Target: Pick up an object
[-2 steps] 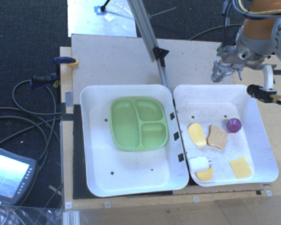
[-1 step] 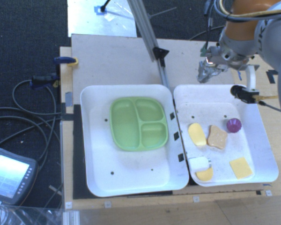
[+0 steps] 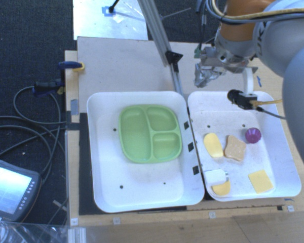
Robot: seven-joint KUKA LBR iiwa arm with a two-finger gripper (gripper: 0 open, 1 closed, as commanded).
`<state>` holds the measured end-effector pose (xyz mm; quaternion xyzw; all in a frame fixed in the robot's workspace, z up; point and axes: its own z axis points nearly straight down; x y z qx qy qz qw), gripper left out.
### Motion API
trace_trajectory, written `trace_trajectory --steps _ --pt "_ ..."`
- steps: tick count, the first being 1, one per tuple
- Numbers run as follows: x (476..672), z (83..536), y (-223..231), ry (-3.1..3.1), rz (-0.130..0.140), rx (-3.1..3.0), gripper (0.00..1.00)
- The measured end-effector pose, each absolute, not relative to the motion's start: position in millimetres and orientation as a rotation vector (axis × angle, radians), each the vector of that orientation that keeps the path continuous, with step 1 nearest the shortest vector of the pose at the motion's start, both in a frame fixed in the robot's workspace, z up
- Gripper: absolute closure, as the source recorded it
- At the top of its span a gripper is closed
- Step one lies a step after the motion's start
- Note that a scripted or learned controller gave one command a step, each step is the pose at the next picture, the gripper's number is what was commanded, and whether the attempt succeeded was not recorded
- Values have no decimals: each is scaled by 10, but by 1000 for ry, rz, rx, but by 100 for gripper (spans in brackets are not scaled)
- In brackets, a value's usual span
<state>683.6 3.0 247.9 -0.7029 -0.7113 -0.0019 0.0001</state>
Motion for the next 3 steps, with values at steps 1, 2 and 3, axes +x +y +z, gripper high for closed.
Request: trace_trajectory --steps 1,2,3 --pt "6898 2416 467 -2233 -5 -2211 100" --pt "6925 2256 990 -2233 -4 -2210 100" --pt "6928 2266 955 -2230 -3 -2215 0"
